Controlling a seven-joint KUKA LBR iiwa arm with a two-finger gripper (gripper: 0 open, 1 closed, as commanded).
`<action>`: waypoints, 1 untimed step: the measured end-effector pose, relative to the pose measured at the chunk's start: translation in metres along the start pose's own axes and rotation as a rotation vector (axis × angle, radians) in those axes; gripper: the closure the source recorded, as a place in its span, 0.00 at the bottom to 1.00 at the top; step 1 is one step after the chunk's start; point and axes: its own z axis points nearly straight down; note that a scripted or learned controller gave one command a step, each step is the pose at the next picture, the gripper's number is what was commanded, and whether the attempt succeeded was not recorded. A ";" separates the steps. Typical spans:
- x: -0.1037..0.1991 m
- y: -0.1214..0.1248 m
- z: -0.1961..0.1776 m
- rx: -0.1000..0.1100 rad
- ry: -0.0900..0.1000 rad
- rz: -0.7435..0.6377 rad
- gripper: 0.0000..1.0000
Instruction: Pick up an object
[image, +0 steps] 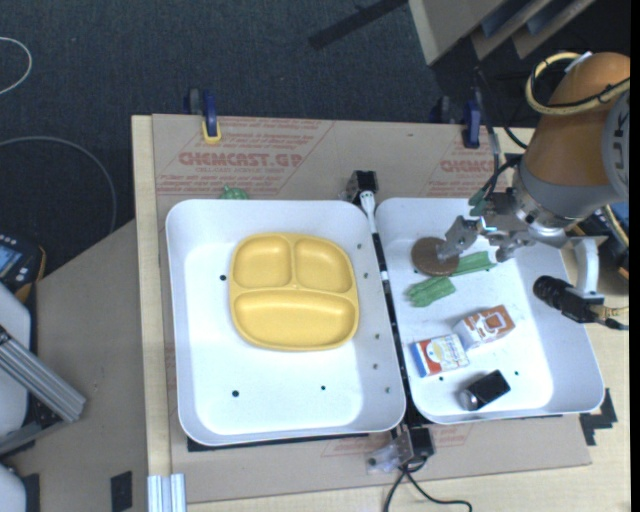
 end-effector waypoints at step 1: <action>0.005 -0.048 0.096 -0.006 -0.003 -0.001 0.00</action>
